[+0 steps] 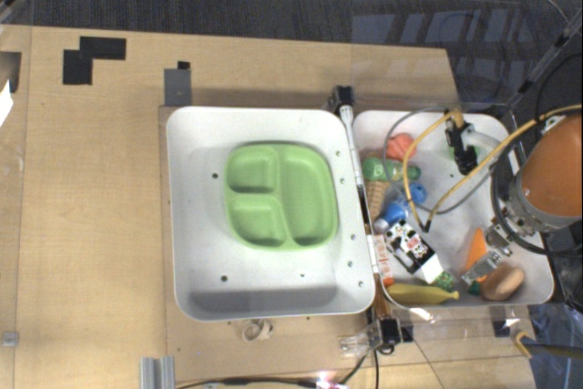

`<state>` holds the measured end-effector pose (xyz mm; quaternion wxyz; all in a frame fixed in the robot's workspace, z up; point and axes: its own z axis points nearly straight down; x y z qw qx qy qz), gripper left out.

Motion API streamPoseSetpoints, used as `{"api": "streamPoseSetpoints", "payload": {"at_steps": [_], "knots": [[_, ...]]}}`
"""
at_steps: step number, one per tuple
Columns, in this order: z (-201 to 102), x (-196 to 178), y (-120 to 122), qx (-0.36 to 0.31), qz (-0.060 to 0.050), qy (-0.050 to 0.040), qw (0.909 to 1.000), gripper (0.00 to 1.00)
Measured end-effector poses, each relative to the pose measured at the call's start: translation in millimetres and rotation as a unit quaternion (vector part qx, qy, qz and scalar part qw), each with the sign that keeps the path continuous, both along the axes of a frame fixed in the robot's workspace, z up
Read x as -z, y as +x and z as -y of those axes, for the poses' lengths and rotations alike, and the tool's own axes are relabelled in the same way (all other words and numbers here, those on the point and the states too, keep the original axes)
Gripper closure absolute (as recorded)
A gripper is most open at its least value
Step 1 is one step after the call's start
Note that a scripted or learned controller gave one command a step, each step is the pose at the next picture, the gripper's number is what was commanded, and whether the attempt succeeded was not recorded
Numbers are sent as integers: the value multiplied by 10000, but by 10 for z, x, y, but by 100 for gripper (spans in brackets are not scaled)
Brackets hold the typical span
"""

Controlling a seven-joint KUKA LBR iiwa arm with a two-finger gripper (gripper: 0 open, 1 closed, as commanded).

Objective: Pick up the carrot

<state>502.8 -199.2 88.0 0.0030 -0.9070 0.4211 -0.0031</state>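
Toward four o'clock in the right bin [537,291], the carrot [475,248] lies tilted beside the hand [496,243], which sits at its three o'clock; whether the hand is apart or together cannot be told. A tan potato-like piece [502,283] lies at the carrot's five o'clock, a banana [422,293] at seven. At nine o'clock, the left bin [196,223] carries a green divided tray [278,195].
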Motion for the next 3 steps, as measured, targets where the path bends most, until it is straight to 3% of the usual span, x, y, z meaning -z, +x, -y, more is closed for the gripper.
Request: {"api": "streamPoseSetpoints", "payload": {"at_steps": [1, 2, 3], "knots": [[-19, -3, 566, 2547, 13, 20, 9670, 0], [-39, -139, 603, 2551, 61, 47, 9669, 100], [-626, -466, 1212, 2519, 11, 45, 9677, 100]]}}
